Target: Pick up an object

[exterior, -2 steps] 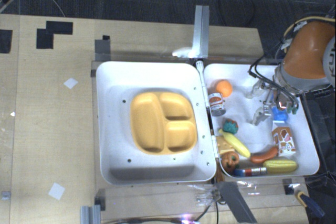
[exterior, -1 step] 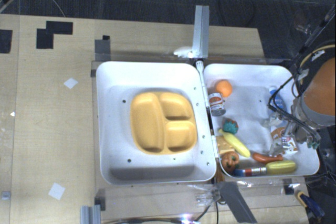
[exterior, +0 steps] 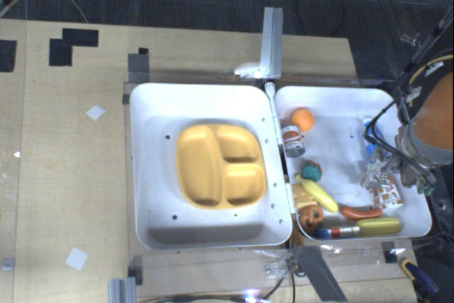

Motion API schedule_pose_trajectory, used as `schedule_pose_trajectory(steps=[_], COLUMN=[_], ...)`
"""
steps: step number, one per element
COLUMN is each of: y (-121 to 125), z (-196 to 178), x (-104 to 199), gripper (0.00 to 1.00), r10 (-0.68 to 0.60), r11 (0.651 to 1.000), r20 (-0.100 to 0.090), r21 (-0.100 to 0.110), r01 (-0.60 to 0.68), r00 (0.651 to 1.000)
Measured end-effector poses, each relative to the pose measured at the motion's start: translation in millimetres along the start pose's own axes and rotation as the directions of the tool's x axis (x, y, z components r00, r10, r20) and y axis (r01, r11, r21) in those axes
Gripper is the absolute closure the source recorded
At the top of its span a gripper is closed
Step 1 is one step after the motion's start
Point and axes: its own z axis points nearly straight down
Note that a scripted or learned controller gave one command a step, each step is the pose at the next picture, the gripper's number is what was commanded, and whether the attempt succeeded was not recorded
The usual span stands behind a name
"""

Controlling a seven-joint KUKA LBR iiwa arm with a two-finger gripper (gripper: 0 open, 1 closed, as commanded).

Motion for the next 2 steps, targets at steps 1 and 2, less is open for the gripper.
schedule_pose_trajectory(steps=[1,2], y=[80.8,-6.3], z=[-90.6,-67.5], x=[-20.6,32.9], gripper=[1.0,1.0], r10=[0.283,0.181], r11=[0.959,0.984], r20=[-0.023,-0.027], r21=[-0.001,0.002], r01=[-0.283,-0.181], r00=[0.959,0.983])
